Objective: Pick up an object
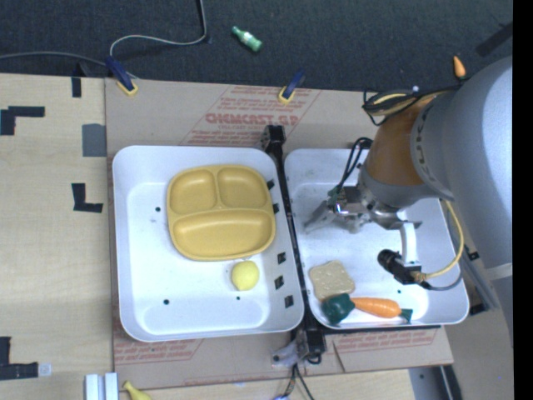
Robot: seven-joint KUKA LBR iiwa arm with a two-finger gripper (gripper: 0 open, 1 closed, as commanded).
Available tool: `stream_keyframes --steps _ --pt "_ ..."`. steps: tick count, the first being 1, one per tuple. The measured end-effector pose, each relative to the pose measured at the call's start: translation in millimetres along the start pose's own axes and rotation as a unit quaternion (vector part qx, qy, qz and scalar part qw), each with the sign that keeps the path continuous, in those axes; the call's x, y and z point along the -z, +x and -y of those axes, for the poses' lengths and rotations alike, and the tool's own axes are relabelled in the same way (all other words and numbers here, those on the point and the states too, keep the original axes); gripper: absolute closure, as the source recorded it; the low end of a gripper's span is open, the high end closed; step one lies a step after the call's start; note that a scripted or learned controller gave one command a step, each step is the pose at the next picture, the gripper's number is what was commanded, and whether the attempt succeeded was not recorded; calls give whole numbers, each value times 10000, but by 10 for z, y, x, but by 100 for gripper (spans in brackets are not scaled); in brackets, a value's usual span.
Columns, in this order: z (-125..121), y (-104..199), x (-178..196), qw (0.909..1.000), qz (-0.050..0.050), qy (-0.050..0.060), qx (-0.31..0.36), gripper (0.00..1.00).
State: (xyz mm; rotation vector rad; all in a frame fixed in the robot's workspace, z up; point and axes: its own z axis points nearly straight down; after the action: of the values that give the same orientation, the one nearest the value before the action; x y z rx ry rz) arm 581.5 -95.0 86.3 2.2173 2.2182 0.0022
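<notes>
Right bin (433,313): pincer (321,215) above carrot (376,307) (apart)

Grey arm (466,140) entering from right, orange-banded wrist bent down, hand (321,215) pointing left

Loose objects lying in the two bins

A yellow divided plate (221,211) and a yellow ball (245,275) just below it lie in the left bin (137,248); a tan bread slice (331,278), a dark green piece (337,308) and an orange carrot (376,307) cluster at the right bin's (437,311) near edge.
</notes>
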Motion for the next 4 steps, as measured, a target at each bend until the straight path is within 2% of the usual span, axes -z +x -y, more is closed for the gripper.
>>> stream_keyframes --steps 1,2,3,4 --pt "-750 -39 -12 10000 -6 9 10 0" --pt "-877 -318 856 10000 -3 13 3 0" --pt "-875 -293 -10 10000 -3 16 10 0" --pt "-883 -430 1205 10000 -2 6 7 0"
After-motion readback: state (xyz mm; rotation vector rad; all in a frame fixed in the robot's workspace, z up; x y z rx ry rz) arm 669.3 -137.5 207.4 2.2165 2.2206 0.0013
